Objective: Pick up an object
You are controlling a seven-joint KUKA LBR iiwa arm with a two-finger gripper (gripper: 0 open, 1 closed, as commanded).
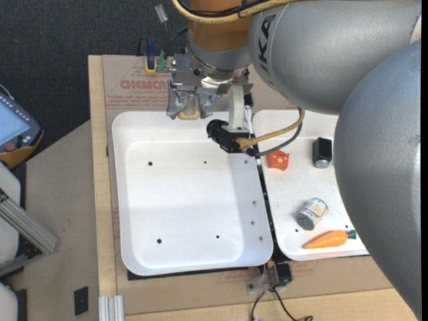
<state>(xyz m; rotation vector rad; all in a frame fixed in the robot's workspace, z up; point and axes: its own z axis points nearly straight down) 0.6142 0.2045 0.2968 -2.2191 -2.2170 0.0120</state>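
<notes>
Grey arm casing [354, 45] is seen closest to the lens, across the upper right and right side of the frame, with the orange band [221, 5] at top centre. Below that band the tool [190, 105] is held over the far rim of the left bin [180, 259], at the upper middle of the frame. Something tan is glimpsed at its tip, but whether it is clasped, or whether the tool is parted or closed, cannot be told from this angle.

No loose thing is seen on the floor of the left bin. The candidates are all found in the right bin [287, 246], lower right of the tool: a red block [278, 160] nearest, just past the dividing rims; a black can [322, 152] further right; a small tin [311, 213] lower down; and a carrot [327, 239] at the bottom right. The carrot's long axis is laid roughly left to right, slightly raised toward the right.

It is judged that any pick must be made by travel rightward and downward in the frame, across the rims
</notes>
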